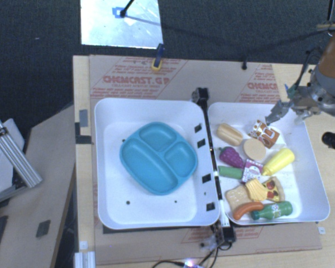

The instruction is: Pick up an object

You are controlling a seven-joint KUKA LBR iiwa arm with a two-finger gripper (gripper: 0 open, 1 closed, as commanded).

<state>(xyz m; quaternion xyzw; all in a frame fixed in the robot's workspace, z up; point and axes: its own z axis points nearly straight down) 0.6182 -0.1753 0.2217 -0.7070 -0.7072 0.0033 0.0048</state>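
The right bin (pixel 312 175) holds several toy foods: a hot dog bun (pixel 230 133), a brown and white packet (pixel 265 133), a tan disc (pixel 254 148), a yellow bottle (pixel 279 161), a purple eggplant (pixel 231 156), a pizza slice (pixel 273 188), a sausage (pixel 244 209) and a green bottle (pixel 273 209). My gripper (pixel 278 113) hangs over the bin's far right corner, just above and to the right of the brown and white packet. I see nothing held in it.
A blue sectioned plate (pixel 158 157) lies in the left bin (pixel 111 205). A black divider (pixel 209 161) runs between the bins. A yellow clip (pixel 157 65) sits on the cardboard behind them. A metal rail (pixel 11 155) leans at the far left.
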